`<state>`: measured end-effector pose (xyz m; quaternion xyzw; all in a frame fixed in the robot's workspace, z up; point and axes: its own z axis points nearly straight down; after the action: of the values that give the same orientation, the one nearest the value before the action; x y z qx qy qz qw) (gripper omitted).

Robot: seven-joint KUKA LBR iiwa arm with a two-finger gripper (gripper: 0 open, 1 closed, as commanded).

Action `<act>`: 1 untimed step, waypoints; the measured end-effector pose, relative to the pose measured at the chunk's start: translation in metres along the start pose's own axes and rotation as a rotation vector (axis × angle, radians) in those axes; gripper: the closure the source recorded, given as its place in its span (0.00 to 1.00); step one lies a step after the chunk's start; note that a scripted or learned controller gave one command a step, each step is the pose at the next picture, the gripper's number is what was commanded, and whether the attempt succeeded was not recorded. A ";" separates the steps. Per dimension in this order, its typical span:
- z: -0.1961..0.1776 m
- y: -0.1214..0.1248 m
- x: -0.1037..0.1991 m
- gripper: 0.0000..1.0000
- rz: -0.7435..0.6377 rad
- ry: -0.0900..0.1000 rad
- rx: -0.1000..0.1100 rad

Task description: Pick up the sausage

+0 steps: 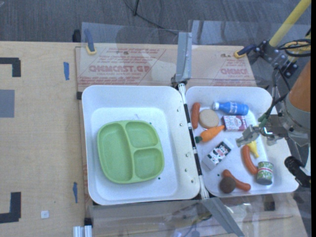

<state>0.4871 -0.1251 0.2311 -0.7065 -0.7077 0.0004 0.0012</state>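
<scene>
The right bin [276, 95] holds three red-orange sausage-shaped pieces. One sausage [196, 115] lies upright along the bin's left wall. A second sausage [249, 159] lies right of centre, just below my gripper [247, 136]. The third sausage [238, 181] lies near the front rim, touching a brown lump [227, 184]. My gripper hangs low over the right half of the bin, above a yellow piece [254, 148]. I see nothing held in it.
Also in the right bin are a carrot [212, 133], a blue bottle [230, 107], a beige disc [209, 118], a pink box [234, 123], a black-and-white carton [217, 153] and a small can [264, 173]. The left bin [91, 102] holds a green divided plate [130, 151].
</scene>
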 end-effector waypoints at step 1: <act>0.028 0.041 0.036 0.00 0.040 -0.001 -0.003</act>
<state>0.5276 -0.0894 0.2029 -0.7203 -0.6936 -0.0002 -0.0005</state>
